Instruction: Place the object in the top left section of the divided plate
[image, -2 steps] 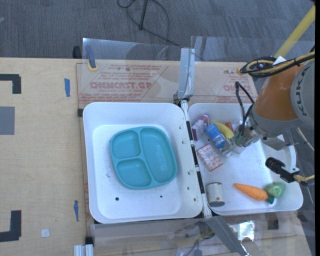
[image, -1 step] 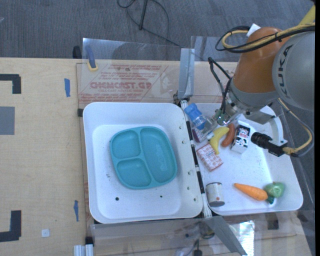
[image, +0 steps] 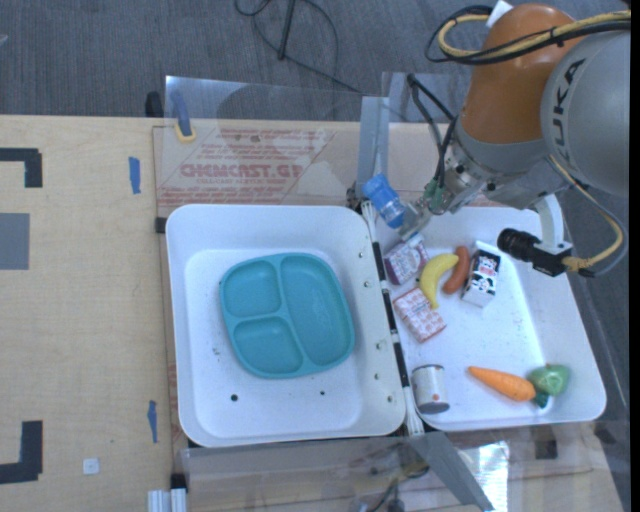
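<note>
Lighting: you have bright, even overhead light, with both white bins (image: 200, 300) near overexposed. Shadows: soft and short, a faint one under the teal divided plate (image: 288, 315). Glare: pale reflections on the clear plastic sheet (image: 250, 110) behind the bins and on the orange arm band (image: 510, 70). Sharpness: you get mild softness overall; small items in the right bin lack fine detail. Distortion: little visible at your edges.
</note>
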